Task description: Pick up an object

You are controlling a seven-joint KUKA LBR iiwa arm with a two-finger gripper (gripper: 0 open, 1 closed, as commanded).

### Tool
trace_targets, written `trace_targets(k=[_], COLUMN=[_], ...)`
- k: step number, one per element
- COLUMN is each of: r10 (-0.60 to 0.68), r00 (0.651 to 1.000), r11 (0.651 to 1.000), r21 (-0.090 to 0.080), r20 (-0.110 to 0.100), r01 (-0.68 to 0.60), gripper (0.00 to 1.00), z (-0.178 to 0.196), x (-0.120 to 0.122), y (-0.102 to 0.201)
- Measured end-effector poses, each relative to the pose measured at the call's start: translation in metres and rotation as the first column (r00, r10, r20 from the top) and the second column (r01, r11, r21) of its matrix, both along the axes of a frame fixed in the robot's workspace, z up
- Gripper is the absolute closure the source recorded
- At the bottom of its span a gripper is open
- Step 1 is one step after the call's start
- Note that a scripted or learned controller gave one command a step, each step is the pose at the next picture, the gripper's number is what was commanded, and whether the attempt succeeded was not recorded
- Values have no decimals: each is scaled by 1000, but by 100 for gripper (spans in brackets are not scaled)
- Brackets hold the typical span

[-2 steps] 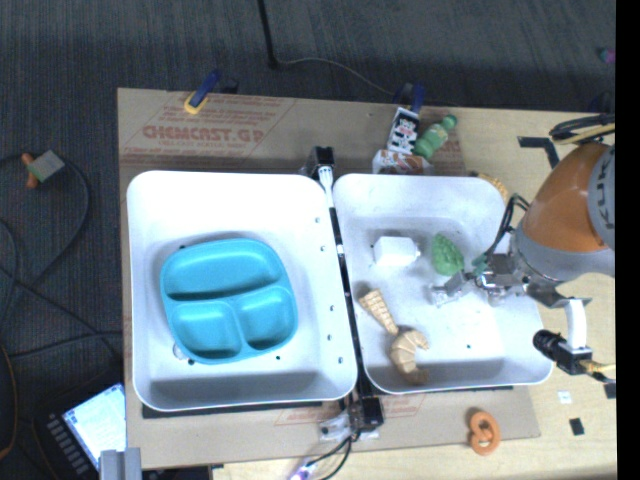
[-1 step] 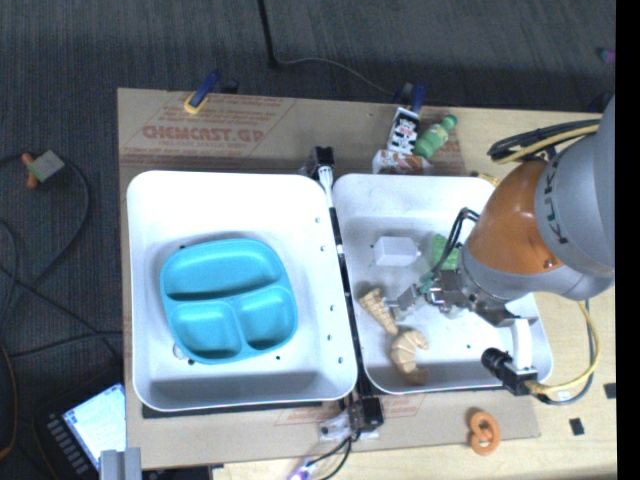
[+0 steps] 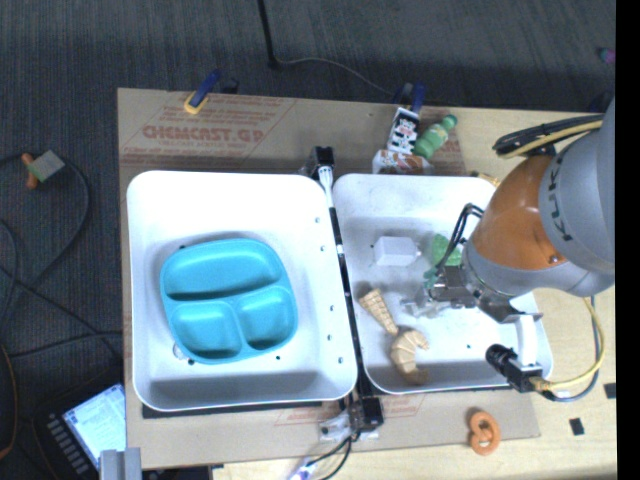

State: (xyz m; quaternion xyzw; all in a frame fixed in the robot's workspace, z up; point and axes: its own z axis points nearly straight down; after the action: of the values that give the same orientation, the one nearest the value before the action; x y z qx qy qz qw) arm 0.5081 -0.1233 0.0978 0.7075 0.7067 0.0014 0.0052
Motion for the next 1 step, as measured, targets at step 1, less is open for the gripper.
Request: trace_targets(k=[1], r10=[-1], r00=[1000], r11=[1000], r21=[0], r20=[-3], r01=[1], gripper=[100], z=[-10], x=[4], y=[-103])
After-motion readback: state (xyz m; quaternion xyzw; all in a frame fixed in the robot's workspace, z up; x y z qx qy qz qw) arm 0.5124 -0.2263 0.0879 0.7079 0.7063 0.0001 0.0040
